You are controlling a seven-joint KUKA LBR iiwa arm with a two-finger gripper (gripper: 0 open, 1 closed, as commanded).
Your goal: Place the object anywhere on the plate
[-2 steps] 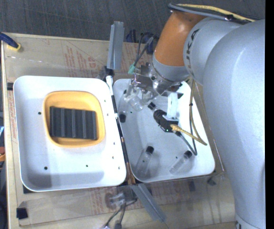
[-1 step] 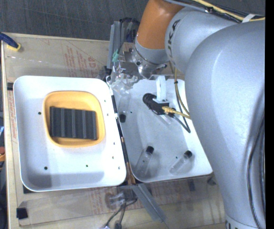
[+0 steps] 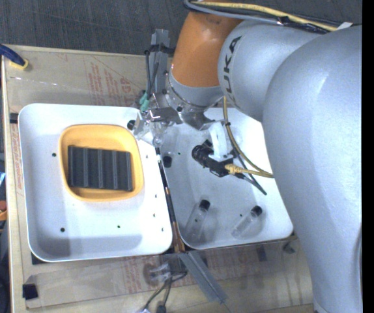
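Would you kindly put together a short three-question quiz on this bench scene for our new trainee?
1. True or false: the yellow plate lies in the left bin.
2. Which bin holds the two clear tubes with black caps? A left, B right.
3. Fill in: the dark ridged block rests on the ____.

Key: 1 true. 2 B, the right bin. 3 plate.

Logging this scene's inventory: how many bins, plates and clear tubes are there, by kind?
Shallow white bins: 2
Yellow rounded plate with a dark ribbed centre: 1
Clear plastic tubes with dark caps: 2
Total: 5
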